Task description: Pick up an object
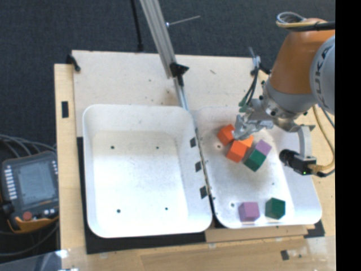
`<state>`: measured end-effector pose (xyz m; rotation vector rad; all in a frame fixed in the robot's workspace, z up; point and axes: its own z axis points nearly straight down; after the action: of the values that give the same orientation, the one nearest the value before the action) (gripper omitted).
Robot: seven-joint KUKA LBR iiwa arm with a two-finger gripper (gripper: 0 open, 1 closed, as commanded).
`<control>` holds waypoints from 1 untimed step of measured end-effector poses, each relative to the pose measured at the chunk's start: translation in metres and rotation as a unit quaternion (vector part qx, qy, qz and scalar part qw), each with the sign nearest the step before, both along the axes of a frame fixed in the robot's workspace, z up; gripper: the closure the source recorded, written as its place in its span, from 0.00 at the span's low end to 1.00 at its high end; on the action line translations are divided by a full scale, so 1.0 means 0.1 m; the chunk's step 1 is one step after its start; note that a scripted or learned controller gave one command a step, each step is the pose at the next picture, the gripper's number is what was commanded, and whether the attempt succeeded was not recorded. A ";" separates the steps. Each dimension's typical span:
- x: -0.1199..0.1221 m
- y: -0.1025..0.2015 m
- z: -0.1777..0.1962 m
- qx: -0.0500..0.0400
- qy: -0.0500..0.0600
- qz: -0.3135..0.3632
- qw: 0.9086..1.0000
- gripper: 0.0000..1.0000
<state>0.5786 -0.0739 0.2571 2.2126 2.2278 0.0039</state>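
Viewing from the fixed overhead camera, the gripper (243,130) sits low over a cluster of blocks near the centre of the right bin (293,210), between an orange block (226,134) and a second orange block (239,150). Jaw opening cannot be determined, and no block appears lifted, so the pick is judged incomplete.

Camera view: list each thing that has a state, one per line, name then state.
Gripper: low in the right bin, among the upper blocks.
Orange blocks: clustered, touching, by the gripper.
Upper purple block: against upper green block.
Lower purple block: lying apart.
Lower green block: lying apart.
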 end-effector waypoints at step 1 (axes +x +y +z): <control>0.16 0.57 0.04 0.000 0.000 0.001 1.000 1.00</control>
<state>0.5947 -0.0171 0.2607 2.2112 2.2291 0.0050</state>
